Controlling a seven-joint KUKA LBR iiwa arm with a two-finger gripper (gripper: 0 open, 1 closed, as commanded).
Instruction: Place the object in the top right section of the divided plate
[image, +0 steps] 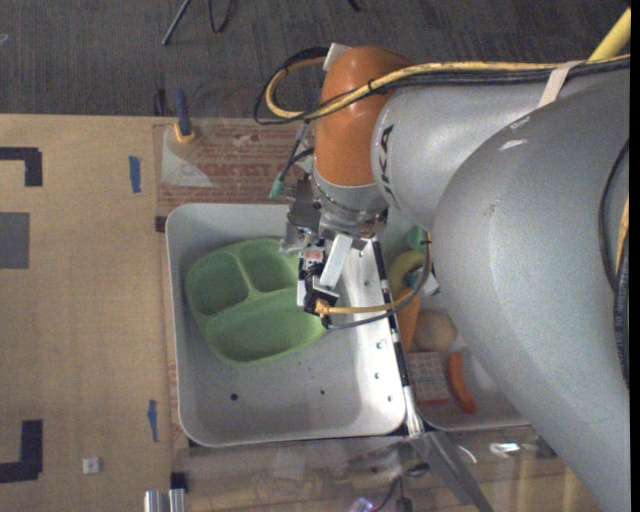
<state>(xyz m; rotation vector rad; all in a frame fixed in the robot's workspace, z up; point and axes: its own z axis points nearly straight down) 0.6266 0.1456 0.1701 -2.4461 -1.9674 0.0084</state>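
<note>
A light green divided plate (245, 335) lies in the left white bin (290, 405), with two small sections on its upper side and one large section below. My gripper (298, 242) hangs over the plate's upper right edge, beside the small section nearest the arm. The wrist and the grey arm hide whatever is under the gripper. I see no object lying in the plate's visible sections.
The right bin is mostly covered by the arm. Along the divider it holds a yellow item (408, 268), an orange carrot-like piece (408, 318), a beige round thing (436, 330), a red and white pack (430, 376) and another orange piece (463, 385).
</note>
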